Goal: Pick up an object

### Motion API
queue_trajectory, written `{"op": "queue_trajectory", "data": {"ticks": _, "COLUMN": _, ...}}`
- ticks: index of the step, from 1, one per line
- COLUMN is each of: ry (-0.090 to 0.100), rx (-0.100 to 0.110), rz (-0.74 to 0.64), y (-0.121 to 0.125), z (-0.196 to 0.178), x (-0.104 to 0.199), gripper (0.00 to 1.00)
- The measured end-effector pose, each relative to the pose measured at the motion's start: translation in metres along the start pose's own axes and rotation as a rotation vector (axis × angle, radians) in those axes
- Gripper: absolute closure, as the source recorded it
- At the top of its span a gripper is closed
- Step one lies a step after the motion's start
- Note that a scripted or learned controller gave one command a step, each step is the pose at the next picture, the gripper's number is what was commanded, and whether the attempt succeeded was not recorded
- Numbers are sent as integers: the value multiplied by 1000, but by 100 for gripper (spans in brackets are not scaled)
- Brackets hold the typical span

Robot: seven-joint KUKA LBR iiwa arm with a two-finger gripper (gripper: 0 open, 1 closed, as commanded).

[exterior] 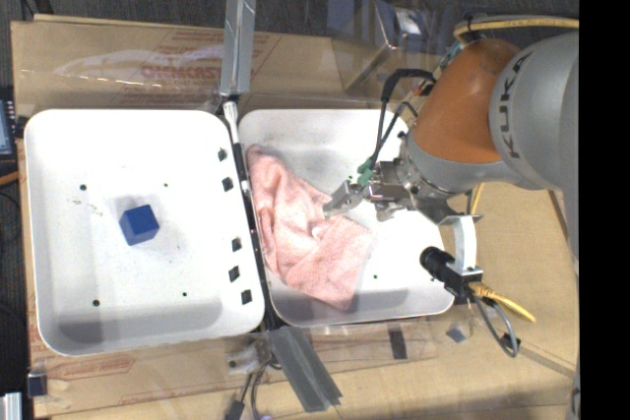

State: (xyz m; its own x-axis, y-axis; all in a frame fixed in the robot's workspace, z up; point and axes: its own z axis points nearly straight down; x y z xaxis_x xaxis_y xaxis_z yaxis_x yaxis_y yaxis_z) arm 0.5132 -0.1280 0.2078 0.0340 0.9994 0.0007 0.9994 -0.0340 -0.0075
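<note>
The claw point(343, 199) sits low in the right bin point(315, 128), at the right edge of a crumpled pink cloth point(300, 236). Its tip looks to meet the cloth's folds, but whether it is wide or narrow cannot be told, nor whether any cloth is caught in it. The cloth fills the left half of that bin, from near the far wall down to the near wall, lying against the divider side.

In the left bin point(79, 251) a blue cube point(139, 223) stands alone near the middle, well apart from the claw. Small black clips point(236, 246) line the seam between the bins, and a grey metal bar point(239, 39) rises at the far end of that seam.

The arm point(532, 113) covers the right bin's far right corner and part of its right wall. Its grey shell bears large dark letters, part of "KUKA", cut off by the curve.

Cardboard point(118, 64) lies under the bins on the counter point(527, 241); its faint red print on the far side is too blurred to read.
</note>
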Motion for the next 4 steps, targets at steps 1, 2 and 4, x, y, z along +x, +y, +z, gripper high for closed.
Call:
{"op": "queue_trajectory", "data": {"ticks": 1, "ry": 1, "rx": -1, "rz": -107, "y": 25, "z": 107, "x": -51, "gripper": 0}}
{"op": "queue_trajectory", "data": {"ticks": 2, "ry": 0, "rx": -3, "rz": -152, "y": 22, "z": 116, "x": -14, "gripper": 0}}
{"op": "queue_trajectory", "data": {"ticks": 4, "ry": 0, "rx": -3, "rz": -82, "y": 62, "z": -1, "x": 13, "gripper": 100}}
